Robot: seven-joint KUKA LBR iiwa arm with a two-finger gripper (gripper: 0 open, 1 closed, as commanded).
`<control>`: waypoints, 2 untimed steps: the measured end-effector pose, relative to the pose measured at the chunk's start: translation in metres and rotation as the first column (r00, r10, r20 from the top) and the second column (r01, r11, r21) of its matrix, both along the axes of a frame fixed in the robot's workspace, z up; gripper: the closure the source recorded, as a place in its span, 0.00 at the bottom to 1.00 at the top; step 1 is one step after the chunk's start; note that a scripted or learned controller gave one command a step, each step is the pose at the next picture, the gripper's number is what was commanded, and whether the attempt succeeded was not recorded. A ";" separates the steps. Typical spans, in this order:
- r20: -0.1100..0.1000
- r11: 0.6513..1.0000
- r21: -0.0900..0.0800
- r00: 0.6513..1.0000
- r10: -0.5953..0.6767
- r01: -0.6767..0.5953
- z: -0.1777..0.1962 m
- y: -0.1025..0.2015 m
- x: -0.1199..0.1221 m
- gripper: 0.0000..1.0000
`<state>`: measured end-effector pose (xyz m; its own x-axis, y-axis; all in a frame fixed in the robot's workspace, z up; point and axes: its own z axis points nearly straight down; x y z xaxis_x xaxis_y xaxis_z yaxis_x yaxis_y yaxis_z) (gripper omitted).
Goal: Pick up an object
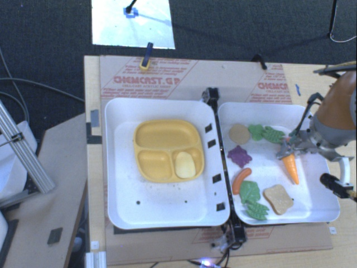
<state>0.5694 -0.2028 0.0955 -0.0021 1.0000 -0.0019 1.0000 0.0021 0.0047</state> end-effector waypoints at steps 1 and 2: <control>-0.001 1.000 0.001 1.000 0.001 -0.001 0.003 -0.003 0.006 1.00; -0.001 1.000 0.001 1.000 0.002 -0.002 0.015 -0.003 0.015 1.00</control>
<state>0.5849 -0.2063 0.1100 -0.0039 1.0000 -0.0008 1.0000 0.0039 0.0039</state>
